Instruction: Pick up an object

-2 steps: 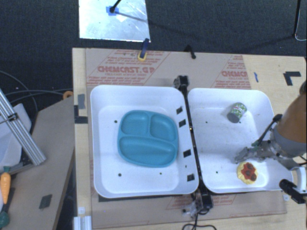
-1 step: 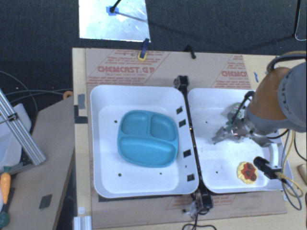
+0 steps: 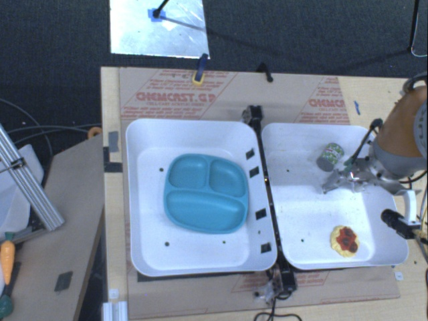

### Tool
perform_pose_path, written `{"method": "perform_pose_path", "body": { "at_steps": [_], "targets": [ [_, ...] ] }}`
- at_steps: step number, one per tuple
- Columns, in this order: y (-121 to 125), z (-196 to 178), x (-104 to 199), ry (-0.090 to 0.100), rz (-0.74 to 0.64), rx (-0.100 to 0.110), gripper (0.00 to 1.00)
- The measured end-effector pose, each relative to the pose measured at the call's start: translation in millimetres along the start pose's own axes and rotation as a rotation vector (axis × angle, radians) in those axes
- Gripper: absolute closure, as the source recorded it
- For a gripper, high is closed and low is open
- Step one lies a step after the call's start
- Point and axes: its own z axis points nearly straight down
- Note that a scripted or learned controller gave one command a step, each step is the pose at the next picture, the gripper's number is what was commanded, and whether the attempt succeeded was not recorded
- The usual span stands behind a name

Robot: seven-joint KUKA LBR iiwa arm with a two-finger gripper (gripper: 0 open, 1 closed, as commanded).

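A small green and grey can (image 3: 330, 155) lies in the right bin (image 3: 294, 199), toward its back. A yellow toy pizza with red topping (image 3: 344, 240) rests near that bin's front right corner. My gripper (image 3: 332, 183) hangs low over the right bin, just in front of the can and slightly right of it, with nothing seen between its fingers. The grey arm with its orange band (image 3: 404, 129) comes in from the right edge. A blue divided plate (image 3: 204, 192) sits in the middle of the left bin (image 3: 144, 179).
Black clips (image 3: 257, 172) run along the divider between the two bins. Cardboard (image 3: 174, 95) lies under both bins. A metal sheet (image 3: 157, 19) rests on the dark floor behind the bench. A side table with aluminium rails (image 3: 27, 186) stands at the left.
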Motion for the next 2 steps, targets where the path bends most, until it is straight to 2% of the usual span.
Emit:
{"method": "perform_pose_path", "body": {
  "at_steps": [1, 2],
  "targets": [
    [54.4, -0.3, -4.1, 0.002, -0.008, -0.003, 0.00],
    [-2.9, -16.1, -4.8, 0.005, -0.001, 0.006, 0.00]
  ]
}}
